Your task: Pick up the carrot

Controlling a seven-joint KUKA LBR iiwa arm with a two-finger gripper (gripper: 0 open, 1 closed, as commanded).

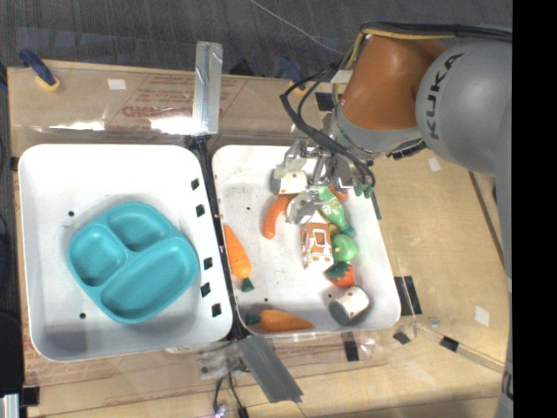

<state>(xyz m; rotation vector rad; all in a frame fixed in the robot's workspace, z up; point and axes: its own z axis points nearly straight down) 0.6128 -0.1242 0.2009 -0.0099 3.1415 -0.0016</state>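
Three orange pieces lie in the right bin [261, 164]. A carrot with a green stub [237, 252] rests along the bin's left wall. A second carrot [280, 322] lies flat against the front wall. A shorter orange-red piece [272, 218] lies near the bin's middle, tilted. My gripper [298, 194] hangs over the upper end of that orange-red piece, below the orange wrist band. Its fingers [291, 181] look open, and I see nothing held between them. Both carrots lie apart from the gripper, to its lower left.
A cluster of toy foods sits just right of the gripper: green pieces [345, 247], a white and orange box [316, 244], a red piece [341, 275] and a white cylinder [348, 303]. The left bin [43, 172] holds a teal divided plate [132, 259].
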